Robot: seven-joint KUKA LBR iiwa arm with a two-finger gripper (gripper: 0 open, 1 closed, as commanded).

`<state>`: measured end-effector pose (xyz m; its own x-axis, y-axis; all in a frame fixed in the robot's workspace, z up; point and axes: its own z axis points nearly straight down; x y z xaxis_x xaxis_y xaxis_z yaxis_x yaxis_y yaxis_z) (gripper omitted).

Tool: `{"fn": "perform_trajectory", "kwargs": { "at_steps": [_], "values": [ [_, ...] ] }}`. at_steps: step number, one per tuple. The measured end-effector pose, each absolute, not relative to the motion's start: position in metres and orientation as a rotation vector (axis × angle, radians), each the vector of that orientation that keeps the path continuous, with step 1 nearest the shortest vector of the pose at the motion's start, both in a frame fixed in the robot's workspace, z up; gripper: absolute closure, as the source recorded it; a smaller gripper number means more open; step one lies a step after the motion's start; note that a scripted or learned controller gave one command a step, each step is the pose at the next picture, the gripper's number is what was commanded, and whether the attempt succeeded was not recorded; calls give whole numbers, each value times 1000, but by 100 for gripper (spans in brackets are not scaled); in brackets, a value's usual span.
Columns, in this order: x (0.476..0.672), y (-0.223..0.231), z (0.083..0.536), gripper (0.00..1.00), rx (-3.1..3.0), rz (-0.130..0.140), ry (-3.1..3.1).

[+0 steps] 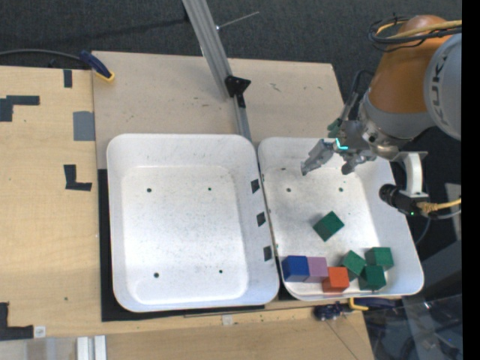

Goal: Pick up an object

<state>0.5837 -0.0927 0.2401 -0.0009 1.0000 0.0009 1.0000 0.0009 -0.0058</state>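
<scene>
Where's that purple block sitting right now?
The purple block lies in the right bin, along its near edge, between the blue block and the orange block.

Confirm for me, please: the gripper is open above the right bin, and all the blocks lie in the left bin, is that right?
Not quite: the camera view shows the blocks in the right bin, not the left one. The gripper is indeed open above the right bin.
</scene>
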Motion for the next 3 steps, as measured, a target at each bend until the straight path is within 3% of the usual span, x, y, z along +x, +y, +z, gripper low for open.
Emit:
{"fn": "perform_trajectory", "kwargs": {
  "at_steps": [1,3],
  "values": [
    [585,-93,242,0,-2218,1,-2223],
    [589,-90,115,0,-2216,9,-2219]
  ]
}}
